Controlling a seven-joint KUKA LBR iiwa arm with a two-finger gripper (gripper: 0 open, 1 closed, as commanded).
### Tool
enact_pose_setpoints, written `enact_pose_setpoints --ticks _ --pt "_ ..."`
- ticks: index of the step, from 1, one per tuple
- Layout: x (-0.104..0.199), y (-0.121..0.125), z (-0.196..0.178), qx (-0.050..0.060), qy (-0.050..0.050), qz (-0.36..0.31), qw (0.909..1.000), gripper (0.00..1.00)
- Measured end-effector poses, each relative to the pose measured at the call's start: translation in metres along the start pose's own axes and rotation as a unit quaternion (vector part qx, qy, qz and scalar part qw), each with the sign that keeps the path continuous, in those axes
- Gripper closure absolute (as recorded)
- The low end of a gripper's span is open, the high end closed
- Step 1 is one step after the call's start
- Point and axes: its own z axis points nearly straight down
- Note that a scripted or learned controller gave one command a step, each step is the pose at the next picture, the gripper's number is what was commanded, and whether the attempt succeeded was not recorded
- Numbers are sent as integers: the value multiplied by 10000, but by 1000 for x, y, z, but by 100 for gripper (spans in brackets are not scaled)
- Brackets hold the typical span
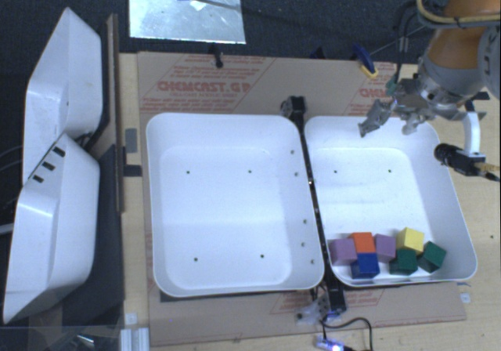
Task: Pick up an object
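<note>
Gripper (391, 117) open, tilted above right bin (450, 193) rim.

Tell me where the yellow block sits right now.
The yellow block lies in the right bin, against its near wall toward the right corner, beside two green blocks.

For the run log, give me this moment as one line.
gripper: open, nothing held, above right bin far edge | blocks: clustered at near edge | pick: not yet done

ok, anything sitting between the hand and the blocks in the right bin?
Nothing visible. The hand hangs over the far edge of the right bin; the blocks are bunched along its near wall, with bare bin floor between them.
</note>
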Motion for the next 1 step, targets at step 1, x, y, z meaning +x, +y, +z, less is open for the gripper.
enact_pose_setpoints --ticks 1 --pt "0 1 -5 -40 -3 -3 10000 0"
